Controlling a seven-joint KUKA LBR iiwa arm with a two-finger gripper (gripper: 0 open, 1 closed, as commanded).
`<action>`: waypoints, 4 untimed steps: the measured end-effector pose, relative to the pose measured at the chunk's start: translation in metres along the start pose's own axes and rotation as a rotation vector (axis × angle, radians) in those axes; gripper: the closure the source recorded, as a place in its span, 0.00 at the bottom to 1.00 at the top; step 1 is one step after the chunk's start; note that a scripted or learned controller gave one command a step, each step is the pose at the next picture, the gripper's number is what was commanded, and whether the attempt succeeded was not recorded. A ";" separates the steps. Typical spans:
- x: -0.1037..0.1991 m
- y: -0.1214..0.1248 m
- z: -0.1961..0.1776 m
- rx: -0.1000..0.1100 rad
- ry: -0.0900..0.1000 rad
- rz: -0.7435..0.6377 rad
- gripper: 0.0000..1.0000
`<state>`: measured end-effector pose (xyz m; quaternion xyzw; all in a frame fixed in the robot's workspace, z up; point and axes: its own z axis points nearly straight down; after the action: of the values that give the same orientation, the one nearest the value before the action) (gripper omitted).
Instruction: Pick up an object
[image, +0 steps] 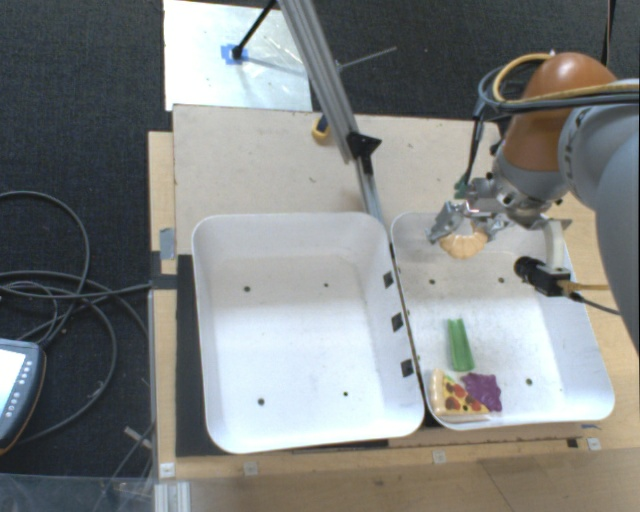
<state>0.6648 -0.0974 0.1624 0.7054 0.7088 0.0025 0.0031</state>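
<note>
Pick in progress: my gripper (462, 222) sits over a tan, croissant-like pastry toy (464, 244) at the far end of the right bin (585, 345).

My metal fingers are at the toy's top, touching or just above it; I cannot tell whether they are spread or closed, nor whether the toy is clamped. Judged step: grasp, not yet a confirmed lift. Next move calls for closing squarely on the pastry, then a straight rise clear of the bin wall. Count, right bin: one pastry, one green stick (459, 345), one pizza slice (451, 392), one purple grape bunch (484, 388). Left bin (215, 300): one, nothing counted inside.
</note>
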 end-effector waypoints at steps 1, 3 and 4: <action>0.000 -0.003 -0.064 -0.001 -0.001 0.000 1.00; 0.058 -0.006 -0.093 0.008 0.003 -0.006 1.00; 0.107 -0.025 -0.078 0.010 0.003 -0.005 1.00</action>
<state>0.6383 0.0097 0.2398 0.7036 0.7106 0.0003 -0.0014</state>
